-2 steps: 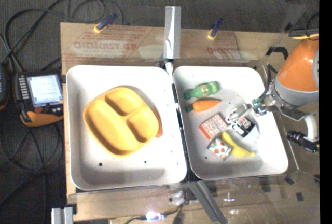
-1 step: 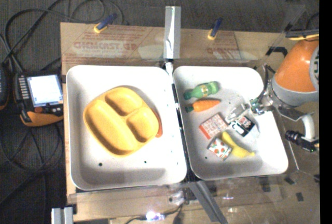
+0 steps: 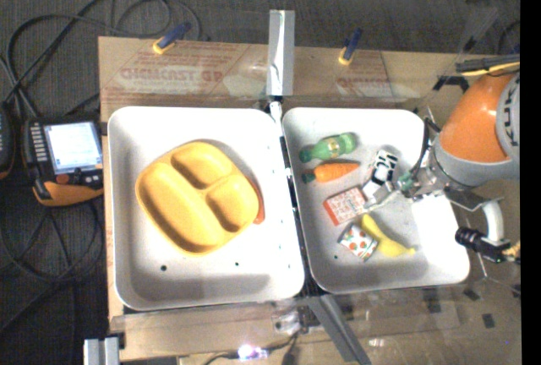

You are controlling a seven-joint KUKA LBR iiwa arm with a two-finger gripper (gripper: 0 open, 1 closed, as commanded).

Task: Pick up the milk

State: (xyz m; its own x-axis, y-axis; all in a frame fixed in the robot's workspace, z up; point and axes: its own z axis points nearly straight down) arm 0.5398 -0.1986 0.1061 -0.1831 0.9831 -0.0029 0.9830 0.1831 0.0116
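Milk (image 3: 385, 168) is what you're after: the small black-and-white carton is sitting upper centre in the right bin (image 3: 439, 270), right of the carrot (image 3: 330, 173) and green bottle (image 3: 330, 147), above the red-and-white box (image 3: 345, 205). Its long axis is running roughly upright in frame, leaning slightly. Your gripper (image 3: 404, 185) is hovering just right of it and a little lower, near touching; whether the jaws are open I cannot tell.

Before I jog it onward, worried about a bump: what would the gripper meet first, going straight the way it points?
Probably the red-and-white carton, just beyond the gripper, which points toward the view's left. Height is unclear; it could pass over.
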